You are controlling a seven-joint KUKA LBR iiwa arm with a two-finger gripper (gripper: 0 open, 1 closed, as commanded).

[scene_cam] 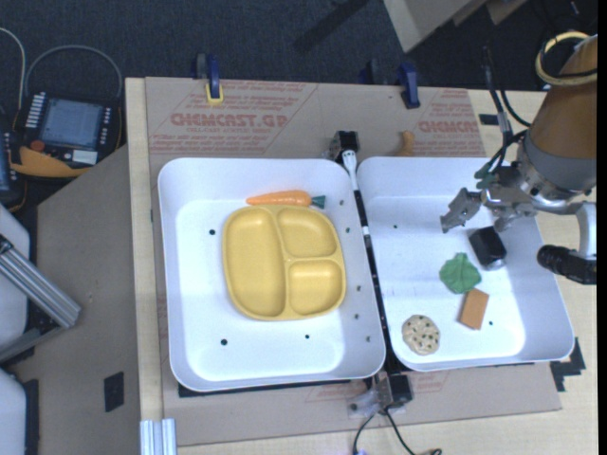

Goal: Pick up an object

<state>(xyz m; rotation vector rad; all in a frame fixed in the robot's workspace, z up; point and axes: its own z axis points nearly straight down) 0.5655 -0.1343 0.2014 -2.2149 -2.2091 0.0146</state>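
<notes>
In the right bin lie three small things close together near its front: a green leaf-shaped piece, an orange block just beside and in front of it, and a round speckled cookie nearer the bin's front left corner, a little apart from the other two. Just above the green piece hangs the end effector, reaching in from the right on the grey arm with its orange band; one grey finger points out toward the left, and a dark part sits lower, close to the green piece, but I cannot tell how far the fingers are spread, and nothing shows between them. The left bin holds a yellow divided plate with three compartments, and an orange carrot lies just behind the plate, touching or nearly touching its far rim. Both bins rest side by side on a cardboard-covered bench, held at the back by blue clamps. A handheld control pendant sits on the dark floor to the left
</notes>
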